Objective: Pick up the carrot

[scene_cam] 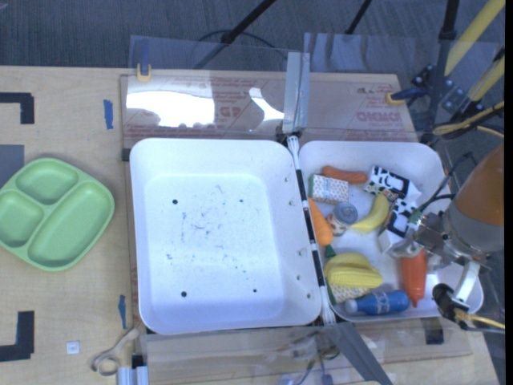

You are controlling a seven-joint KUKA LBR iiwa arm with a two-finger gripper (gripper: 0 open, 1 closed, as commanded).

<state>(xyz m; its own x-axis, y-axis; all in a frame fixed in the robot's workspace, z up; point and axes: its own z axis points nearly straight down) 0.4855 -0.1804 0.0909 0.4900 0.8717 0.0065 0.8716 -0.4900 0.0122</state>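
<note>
Clutter worries me: carrot (414, 277) sits near-right in right bin (433, 163), just below gripper (422, 243), beside blue bottle (378, 302). I can't tell finger state; a grab may slip or snag the bottle.

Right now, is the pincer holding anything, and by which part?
Cannot be told. The pincer sits right at the top end of an orange carrot in the right bin, but no grip is visible.

Orange carrot (414, 278), yellow banana (374, 214), blue bottle (380, 303), green plate (54, 212), white bins (160, 163).
</note>
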